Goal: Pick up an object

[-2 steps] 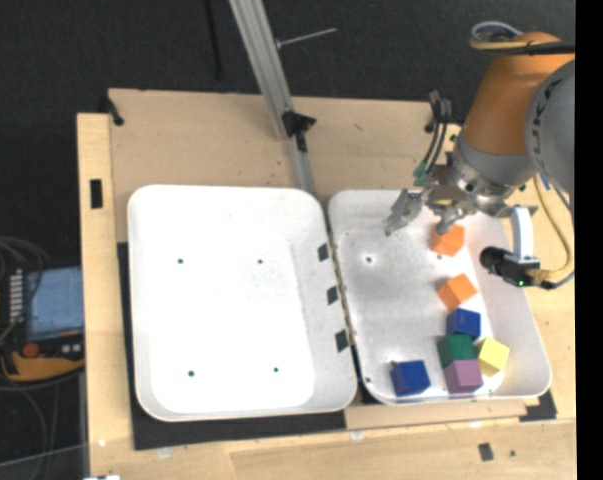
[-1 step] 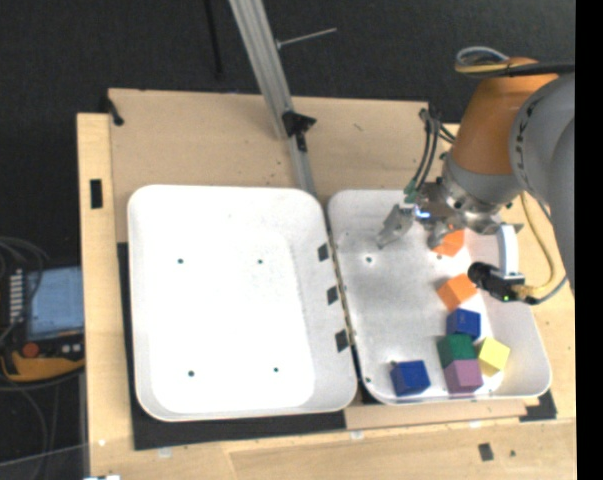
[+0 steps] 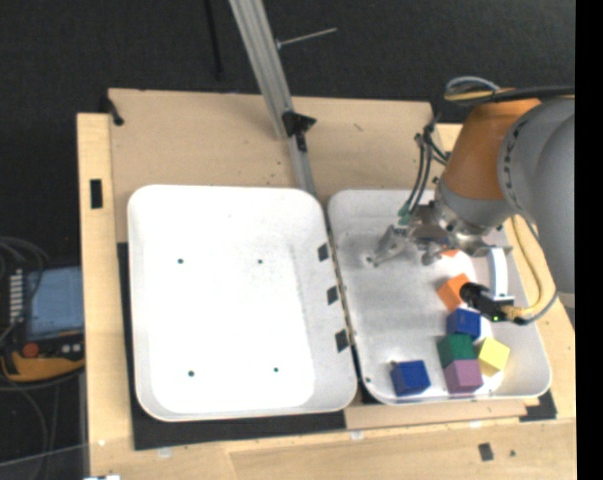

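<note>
The arm [image 3: 501, 163] reaches in from the right over the far part of the right bin [image 3: 381, 298]. Its gripper [image 3: 406, 245] hangs above the bin's far half, toward the middle of the floor. Two thin grey fingers [image 3: 386, 248] splay out toward the left and down, with a gap between their tips, so the gripper stands open. Nothing lies between the fingers; the white floor shows under them.

The blocks sit well apart from the gripper, gathered in the right bin's near right corner. An orange block [image 3: 453, 291] lies closest to the wrist, near the right wall. Just beyond it toward the near edge is a blue block [image 3: 464, 323], then a green block [image 3: 456, 349] touching a purple block [image 3: 464, 374], with a yellow block [image 3: 494, 355] beside them at the right wall. A second blue cube [image 3: 410, 377] rests alone by the near edge, left of the cluster.

The left bin [image 3: 226, 298] lies beside the right one, their walls touching along the middle of the bench [image 3: 181, 138].
</note>
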